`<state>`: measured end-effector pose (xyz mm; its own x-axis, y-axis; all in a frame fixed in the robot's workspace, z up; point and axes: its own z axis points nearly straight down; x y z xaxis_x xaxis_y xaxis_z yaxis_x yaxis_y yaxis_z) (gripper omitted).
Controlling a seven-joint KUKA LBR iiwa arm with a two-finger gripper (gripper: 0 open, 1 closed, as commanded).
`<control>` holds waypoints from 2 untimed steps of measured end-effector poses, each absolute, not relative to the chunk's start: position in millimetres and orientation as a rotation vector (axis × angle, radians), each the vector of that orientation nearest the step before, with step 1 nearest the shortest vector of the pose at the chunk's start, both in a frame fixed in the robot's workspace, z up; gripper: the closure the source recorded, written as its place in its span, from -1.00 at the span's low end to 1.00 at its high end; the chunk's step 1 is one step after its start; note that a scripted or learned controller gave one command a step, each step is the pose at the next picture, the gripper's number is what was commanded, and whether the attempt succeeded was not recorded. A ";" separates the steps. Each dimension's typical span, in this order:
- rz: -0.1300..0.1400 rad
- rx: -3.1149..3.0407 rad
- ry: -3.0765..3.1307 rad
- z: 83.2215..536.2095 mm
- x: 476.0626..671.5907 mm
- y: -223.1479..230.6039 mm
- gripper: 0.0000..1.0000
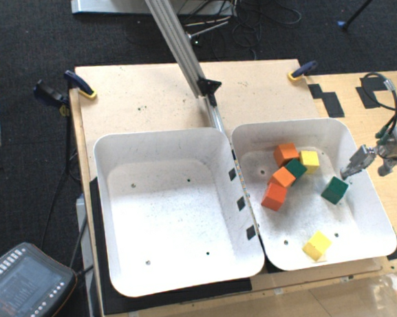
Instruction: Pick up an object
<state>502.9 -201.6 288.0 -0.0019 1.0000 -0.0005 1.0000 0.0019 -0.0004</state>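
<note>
Nearest lay a yellow cube (316, 245) in the right bin (375, 204). Beyond, a green cube (335, 191) sat cornerwise, no long axis, just beside the gripper (363, 160); its state unclear.

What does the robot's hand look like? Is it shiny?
Yes, a bit. The gripper at the right edge is made of grey, silvery metal, with thin fingers that narrow toward the tips. Behind it sits a chunkier metal block with dark parts. A thin cable loops above it. The picture is too small to show any markings.
</note>
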 end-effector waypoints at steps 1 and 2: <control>0.000 2.221 2.221 288.0 502.9 -201.8 -1.00; -0.005 2.227 2.224 224.8 499.3 -204.0 -1.00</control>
<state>499.3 -204.0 224.8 0.0010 1.0000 0.0018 1.0000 -0.0010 -0.0063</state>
